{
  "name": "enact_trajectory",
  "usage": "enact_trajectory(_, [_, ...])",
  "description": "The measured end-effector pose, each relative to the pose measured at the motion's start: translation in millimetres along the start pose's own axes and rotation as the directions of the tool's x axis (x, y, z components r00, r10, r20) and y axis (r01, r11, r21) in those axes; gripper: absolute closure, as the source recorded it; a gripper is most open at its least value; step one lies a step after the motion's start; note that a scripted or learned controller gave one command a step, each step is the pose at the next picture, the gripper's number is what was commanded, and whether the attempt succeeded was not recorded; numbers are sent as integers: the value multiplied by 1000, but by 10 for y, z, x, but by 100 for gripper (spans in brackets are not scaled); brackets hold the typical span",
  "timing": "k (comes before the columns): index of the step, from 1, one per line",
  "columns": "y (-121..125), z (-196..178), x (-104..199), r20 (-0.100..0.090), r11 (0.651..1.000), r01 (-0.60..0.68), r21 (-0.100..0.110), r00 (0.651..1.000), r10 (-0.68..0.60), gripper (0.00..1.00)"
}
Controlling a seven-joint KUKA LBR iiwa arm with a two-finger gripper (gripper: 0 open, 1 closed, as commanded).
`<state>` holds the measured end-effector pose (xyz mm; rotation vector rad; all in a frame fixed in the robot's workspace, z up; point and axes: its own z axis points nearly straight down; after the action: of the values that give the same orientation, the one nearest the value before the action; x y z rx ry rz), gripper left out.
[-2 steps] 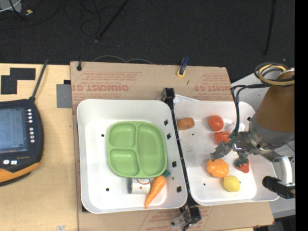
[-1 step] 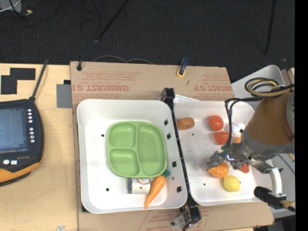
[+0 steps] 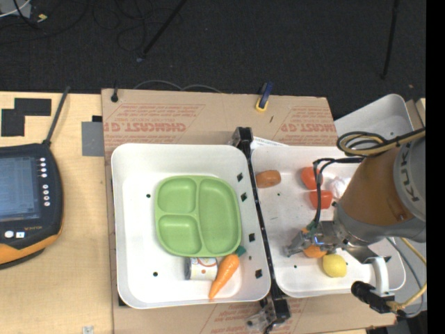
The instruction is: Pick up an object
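The gripper (image 3: pixel 304 245) hangs low in the right bin (image 3: pixel 292 284), its grip impossible to tell, and should centre over the orange piece (image 3: pixel 314 251) just beside it before closing.

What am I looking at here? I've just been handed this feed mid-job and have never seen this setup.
This is one fixed camera looking down at a slant on a bench. The grey and orange bulk at right is a robot arm; its two-finger gripper is low in the right bin, beside a small orange object and a yellow lemon-like piece. I can't tell whether it holds anything. That bin also has a brownish piece and two red-orange ones. The left bin holds a green divided plate, a toy carrot and a small can. The device at far left looks like the arm's control pendant.
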<state>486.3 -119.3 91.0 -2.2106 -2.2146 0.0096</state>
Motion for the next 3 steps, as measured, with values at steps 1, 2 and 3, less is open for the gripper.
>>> enact_trajectory(1, [3, -104, -30, 0, 1000, -8, 1, 1000, 8, 100])
enact_trajectory(2, [19, -683, 28, 3, 1000, -1, -11, 1000, 1, 100])
enact_trajectory(3, [-43, -1167, 101, 3, 1000, 0, -10, 1000, 0, 100])
